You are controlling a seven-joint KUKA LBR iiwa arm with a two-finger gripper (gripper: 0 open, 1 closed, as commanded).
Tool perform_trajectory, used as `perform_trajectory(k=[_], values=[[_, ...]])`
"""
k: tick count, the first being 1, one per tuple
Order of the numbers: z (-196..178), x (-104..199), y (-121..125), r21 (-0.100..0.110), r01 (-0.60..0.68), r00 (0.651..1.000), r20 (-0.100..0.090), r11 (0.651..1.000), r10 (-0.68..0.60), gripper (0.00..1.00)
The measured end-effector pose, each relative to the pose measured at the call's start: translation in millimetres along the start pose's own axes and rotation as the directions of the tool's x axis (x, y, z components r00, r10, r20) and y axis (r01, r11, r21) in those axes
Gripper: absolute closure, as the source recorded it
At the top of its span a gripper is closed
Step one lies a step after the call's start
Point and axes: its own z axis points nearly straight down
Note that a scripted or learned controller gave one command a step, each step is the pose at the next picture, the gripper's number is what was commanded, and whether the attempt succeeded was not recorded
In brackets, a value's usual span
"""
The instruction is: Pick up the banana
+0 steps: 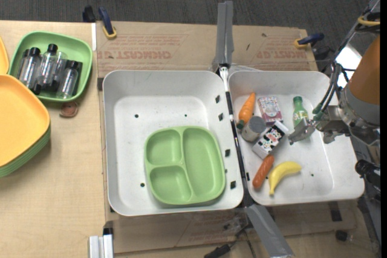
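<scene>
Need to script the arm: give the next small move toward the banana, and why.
Probably shift the end effector toward the near rim and lower it: the banana lies free on the right bin's floor, nearer the camera, beside a carrot.

Grey arm (pixel 357 112) with orange band, green cable, metallic gripper (pixel 301 132).
</scene>
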Motion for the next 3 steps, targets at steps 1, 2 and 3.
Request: perform_trajectory(k=[1,2,3], values=[[136.5,-37.1,-6.9,-0.002,0.046,0.999,0.0,0.999,-0.046,0.0],[128.2,-37.9,-7.3,-0.001,0.041,0.999,-0.001,0.999,-0.041,1.0],[61.7,-11.1,-6.1,-0.004,0.342,0.94,0.002,0.94,-0.342,1.0]])
